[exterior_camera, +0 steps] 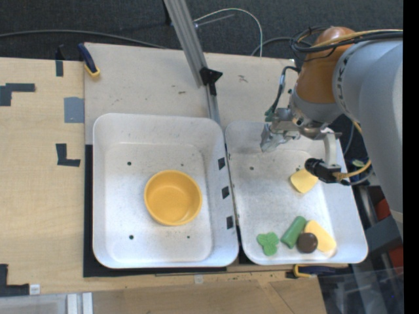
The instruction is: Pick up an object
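Pick not done yet, as far as this shows: gripper (270,140) hangs over the upper-left part of the right bin (258,195), above bare bin floor, w/ nothing visible between its fingers; can't tell whether it's wide or narrow, the tips are too small and dark against the wrist. Candidate objs all sit apart from it: pale yellow wedge-like piece (304,181) nearest, down and to the right of the gripper, just under the arm's black cabling; further below, near the bin's bottom edge, a cluster — green leafy piece (268,243), green cylinder (294,231), dark brown ball (307,242) touching a yellow block (323,238). Yellow bowl (173,197) is off left of the gripper in the left bin (114,175). Judgement: early stage — still to do: choose a target, descend, close, lift
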